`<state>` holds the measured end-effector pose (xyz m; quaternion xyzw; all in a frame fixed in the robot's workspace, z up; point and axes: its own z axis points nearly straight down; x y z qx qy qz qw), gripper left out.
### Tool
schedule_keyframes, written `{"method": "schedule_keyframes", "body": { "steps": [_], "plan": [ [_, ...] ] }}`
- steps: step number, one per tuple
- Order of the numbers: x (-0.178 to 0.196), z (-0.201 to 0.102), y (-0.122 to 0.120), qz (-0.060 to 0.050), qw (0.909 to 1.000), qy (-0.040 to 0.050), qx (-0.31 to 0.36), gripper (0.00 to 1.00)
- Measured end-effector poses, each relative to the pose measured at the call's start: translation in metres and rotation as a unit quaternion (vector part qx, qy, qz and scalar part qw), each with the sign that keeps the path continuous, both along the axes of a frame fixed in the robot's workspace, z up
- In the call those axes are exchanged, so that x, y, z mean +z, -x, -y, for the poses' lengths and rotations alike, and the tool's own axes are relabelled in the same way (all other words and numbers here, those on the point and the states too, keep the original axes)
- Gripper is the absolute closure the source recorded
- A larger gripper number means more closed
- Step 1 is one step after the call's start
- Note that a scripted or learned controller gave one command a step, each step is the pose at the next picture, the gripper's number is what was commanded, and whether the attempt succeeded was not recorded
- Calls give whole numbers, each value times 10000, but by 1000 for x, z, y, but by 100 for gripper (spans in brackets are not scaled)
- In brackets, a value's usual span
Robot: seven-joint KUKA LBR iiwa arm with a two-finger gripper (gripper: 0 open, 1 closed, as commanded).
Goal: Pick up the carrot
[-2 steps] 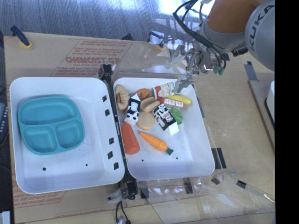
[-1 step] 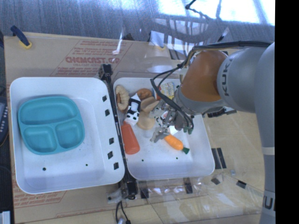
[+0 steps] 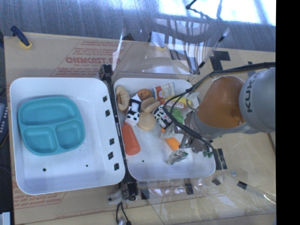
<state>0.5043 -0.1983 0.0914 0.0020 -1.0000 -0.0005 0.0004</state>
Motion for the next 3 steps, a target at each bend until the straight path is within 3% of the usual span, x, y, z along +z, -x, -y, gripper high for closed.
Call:
{"method": "schedule_keyframes", "body": {
  "steps": [1, 2, 3],
  "plan": [
    [11, -2, -3, 29, 10000, 4, 52, 100],
    [73, -73, -31, 38, 9984, -2, -562, 100],
    [129, -46, 26, 33, 9994, 21, -351, 100]
  ]
}}
